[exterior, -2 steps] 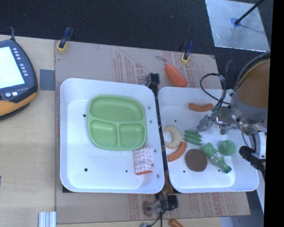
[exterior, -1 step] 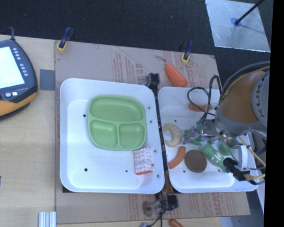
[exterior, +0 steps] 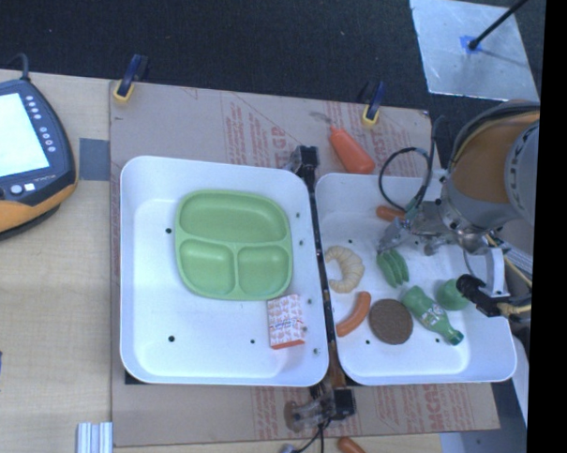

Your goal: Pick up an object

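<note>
My pincer (exterior: 402,237) hung low over the right bin (exterior: 353,360), at about 11 o'clock in it; I could not tell from this angle how it was set. The nearest candidate was the green pickle (exterior: 392,268), lying just beside and below the pincer at roughly 6 o'clock from it, apparently not yet gripped.

Judged procedure: centre over the pickle's middle, align across its short axis, then descend straight. The bagel (exterior: 344,268) lay at 9 o'clock from the pickle and the green bottle (exterior: 431,314) at 4 o'clock; I judged both near enough to risk a nudge.
</note>
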Tool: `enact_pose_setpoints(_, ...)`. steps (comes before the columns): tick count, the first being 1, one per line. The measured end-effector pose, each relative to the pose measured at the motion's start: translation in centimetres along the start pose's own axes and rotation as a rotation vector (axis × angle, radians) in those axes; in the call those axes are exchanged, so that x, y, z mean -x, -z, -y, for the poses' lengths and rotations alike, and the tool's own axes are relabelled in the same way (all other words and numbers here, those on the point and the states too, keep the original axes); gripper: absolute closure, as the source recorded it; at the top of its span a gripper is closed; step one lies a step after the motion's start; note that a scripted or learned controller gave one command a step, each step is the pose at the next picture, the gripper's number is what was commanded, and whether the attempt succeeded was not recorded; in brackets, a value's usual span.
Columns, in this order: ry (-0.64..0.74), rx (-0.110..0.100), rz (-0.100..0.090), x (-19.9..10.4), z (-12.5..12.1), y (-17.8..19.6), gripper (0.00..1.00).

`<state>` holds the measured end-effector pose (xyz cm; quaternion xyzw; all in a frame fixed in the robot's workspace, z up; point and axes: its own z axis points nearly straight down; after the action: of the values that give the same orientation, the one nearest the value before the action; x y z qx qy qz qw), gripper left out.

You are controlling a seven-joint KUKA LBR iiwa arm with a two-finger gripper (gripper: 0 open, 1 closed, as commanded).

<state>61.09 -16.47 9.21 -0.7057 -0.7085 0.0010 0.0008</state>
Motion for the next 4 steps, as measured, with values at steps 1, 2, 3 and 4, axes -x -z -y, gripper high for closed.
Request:
enact_pose_setpoints(1,0.000,-0.002,0.000,-3.7,5.2,-0.1,0.00)
enact_pose_setpoints(2,0.000,0.000,0.000,-0.1,0.2,0.0,0.00)
enact_pose_setpoints(3,0.000,-0.002,0.000,-2.2,4.5,-0.1,0.00)
enact_pose_setpoints(4,0.002,-0.004,0.002,-2.0,4.5,0.9,1.00)
